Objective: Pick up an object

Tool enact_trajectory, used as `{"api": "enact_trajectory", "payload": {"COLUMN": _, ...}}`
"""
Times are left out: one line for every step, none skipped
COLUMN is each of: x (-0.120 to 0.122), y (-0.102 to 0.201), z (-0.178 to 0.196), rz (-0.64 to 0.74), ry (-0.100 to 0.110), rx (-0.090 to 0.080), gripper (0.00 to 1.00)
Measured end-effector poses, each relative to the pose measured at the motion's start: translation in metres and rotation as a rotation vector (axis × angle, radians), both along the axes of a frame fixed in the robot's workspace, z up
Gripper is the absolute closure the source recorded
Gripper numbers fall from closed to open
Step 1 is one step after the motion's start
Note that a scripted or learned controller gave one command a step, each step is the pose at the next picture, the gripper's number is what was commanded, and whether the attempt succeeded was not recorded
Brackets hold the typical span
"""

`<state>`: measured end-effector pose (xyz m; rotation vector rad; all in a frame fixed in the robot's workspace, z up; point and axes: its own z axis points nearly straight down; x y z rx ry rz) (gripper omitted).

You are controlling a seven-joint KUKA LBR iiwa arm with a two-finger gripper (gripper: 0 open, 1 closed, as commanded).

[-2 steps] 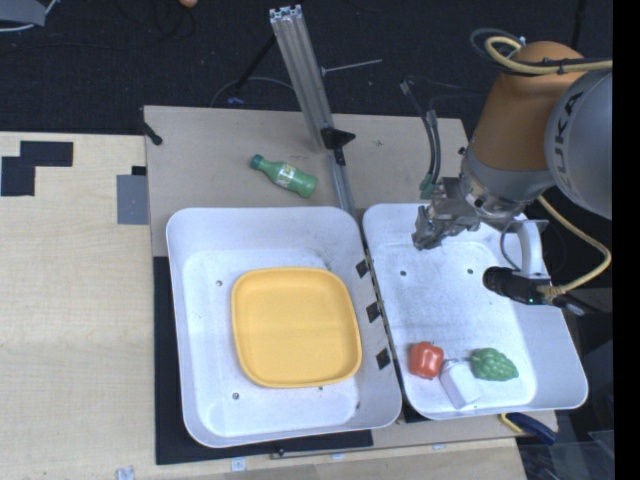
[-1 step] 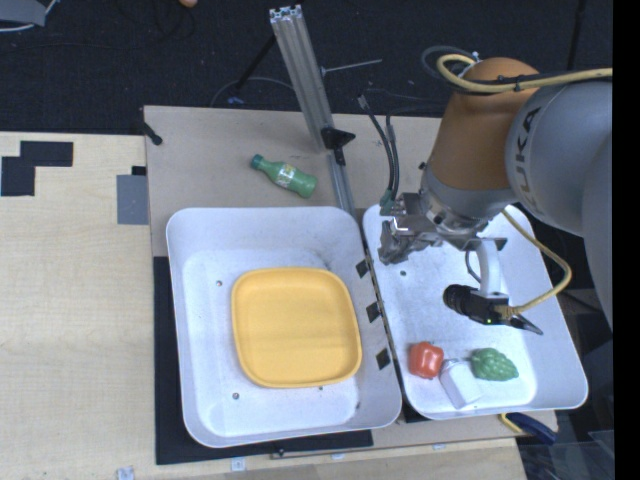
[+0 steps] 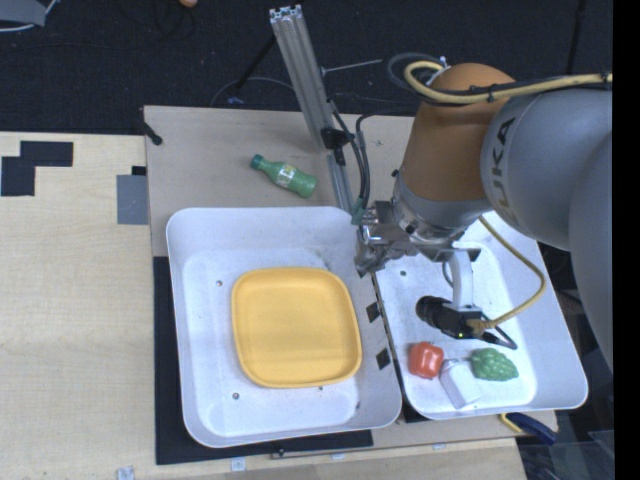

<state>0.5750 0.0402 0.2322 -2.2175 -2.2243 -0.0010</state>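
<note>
The end effector [image 3: 378, 246] is hovering at the left rim of the right bin [image 3: 548, 363]; its grip state cannot be told. The red object [image 3: 425, 360] is lying apart from it, inside that bin.

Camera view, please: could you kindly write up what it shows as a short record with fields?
left bin: holds a yellow plate, lying flat
right bin: holds a red item, a green item and a white block, close together at the near end
bench behind the bins: green bottle, lying on its side
pincer: above where the two bins meet
</note>
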Motion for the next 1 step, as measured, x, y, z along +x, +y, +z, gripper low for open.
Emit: {"api": "enact_trajectory", "payload": {"x": -0.0123, "y": 0.0426, "z": 0.006, "rz": 0.0, "ry": 0.001, "rx": 0.0, "gripper": 1.0}}
